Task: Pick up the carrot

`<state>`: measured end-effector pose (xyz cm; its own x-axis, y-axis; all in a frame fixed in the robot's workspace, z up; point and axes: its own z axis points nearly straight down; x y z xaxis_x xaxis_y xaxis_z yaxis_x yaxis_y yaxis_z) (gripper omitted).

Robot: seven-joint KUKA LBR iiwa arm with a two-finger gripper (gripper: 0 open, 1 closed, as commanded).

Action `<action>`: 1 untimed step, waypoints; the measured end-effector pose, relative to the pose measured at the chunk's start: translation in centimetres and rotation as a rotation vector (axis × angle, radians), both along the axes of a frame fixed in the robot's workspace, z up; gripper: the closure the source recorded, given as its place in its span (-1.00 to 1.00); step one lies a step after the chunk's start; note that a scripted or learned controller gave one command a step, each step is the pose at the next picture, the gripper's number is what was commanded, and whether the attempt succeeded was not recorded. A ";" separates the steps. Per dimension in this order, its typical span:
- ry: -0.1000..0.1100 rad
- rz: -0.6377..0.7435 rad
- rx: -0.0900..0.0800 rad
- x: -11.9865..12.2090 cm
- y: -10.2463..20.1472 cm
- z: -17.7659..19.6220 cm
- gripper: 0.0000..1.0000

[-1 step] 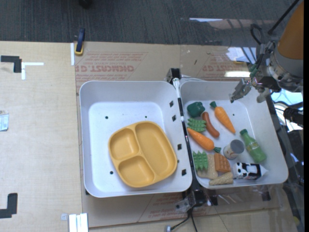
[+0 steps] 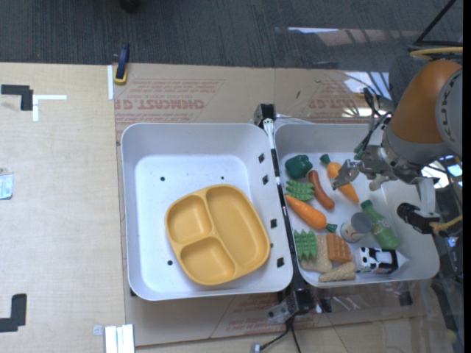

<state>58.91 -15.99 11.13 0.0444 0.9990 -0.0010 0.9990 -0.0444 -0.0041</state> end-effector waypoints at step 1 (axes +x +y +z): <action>-0.002 -0.003 -0.002 0.1 -0.2 1.0 1.00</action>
